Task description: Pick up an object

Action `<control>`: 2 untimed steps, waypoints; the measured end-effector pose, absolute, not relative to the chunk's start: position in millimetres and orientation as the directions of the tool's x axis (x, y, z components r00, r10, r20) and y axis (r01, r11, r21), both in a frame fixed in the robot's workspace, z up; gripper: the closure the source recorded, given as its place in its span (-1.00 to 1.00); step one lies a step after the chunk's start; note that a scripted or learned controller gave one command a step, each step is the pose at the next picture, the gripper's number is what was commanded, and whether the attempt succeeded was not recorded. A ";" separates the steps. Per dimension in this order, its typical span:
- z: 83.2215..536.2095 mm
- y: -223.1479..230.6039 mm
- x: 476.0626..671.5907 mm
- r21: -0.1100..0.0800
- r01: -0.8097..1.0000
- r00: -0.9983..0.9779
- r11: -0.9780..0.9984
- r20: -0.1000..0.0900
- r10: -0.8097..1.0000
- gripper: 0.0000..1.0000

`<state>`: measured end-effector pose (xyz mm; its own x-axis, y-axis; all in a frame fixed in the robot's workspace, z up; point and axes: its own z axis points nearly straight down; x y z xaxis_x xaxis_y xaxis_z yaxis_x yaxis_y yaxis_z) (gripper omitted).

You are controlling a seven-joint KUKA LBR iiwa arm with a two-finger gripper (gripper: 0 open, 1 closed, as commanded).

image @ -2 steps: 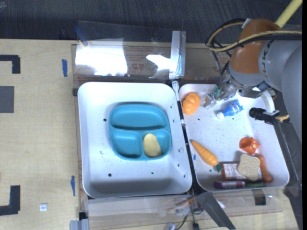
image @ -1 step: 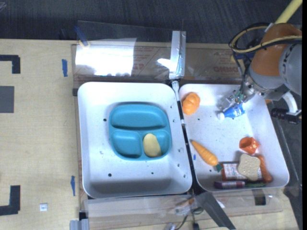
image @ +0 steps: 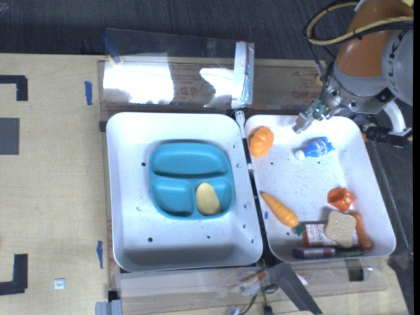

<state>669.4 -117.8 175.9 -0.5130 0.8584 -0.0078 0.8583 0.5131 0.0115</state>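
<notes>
I see the gripper [image: 307, 120] hovering over the right white bin's [image: 377, 176] far edge, just above a small blue bottle [image: 315, 147]. Nothing sits between its fingers; whether they are apart or together I cannot tell.

A light wooden bench [image: 46, 195] carries black tape marks [image: 16, 87]; dark grey carpet [image: 164, 5] lies beyond it.
</notes>
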 end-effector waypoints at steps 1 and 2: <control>171.3 -119.5 667.2 0.004 0.860 -0.511 0.511 -0.003 0.860 -1.00; 93.7 -186.5 640.9 -0.003 0.840 -0.542 0.542 0.001 0.840 -1.00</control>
